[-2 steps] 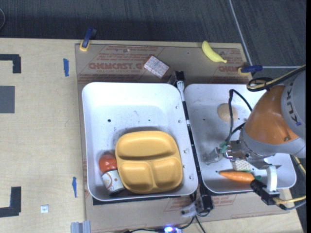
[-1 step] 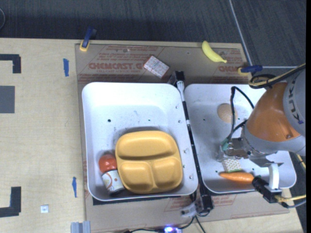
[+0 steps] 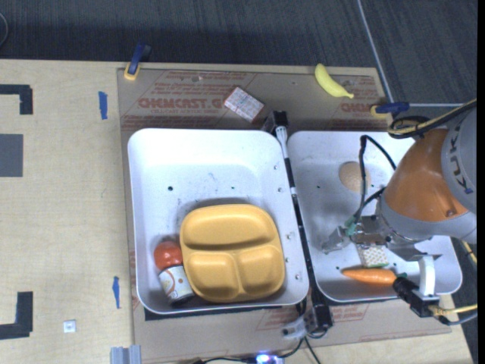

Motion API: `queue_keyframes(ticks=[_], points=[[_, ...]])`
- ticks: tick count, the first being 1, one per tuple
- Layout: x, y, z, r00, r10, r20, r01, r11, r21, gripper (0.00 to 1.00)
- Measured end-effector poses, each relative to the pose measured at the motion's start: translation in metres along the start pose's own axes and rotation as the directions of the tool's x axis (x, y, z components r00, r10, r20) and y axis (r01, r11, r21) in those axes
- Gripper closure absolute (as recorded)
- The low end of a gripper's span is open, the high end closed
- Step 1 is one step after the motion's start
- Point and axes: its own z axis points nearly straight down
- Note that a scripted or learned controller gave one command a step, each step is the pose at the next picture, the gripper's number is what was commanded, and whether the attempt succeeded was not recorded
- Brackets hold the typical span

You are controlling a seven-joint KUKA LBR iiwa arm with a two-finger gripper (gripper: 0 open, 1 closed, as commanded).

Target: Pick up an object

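In the right bin (image 3: 322,158) an orange carrot (image 3: 369,276) lies along the front wall. A small pale checkered piece (image 3: 373,256) sits just behind it. A tan round object (image 3: 350,176) rests near the back of the bin. My gripper (image 3: 341,240) hangs low over the bin's middle, just left of the checkered piece and above the carrot's tip. The wrist and orange band (image 3: 424,184) cover the bin's right half. I see nothing clearly held.
The left bin (image 3: 197,158) holds a yellow compartment tray (image 3: 231,250), a red round object (image 3: 167,255) and a small white-and-orange can (image 3: 176,282) at its front left. Behind the bins lie a yellow banana (image 3: 332,82) and a small patterned box (image 3: 243,104).
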Motion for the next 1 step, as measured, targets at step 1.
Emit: queue_keyframes(ticks=[1], points=[[0.0016,-0.0018,0.0107,1.000,-0.001,-0.003,0.001,1.000,0.006,0.00]])
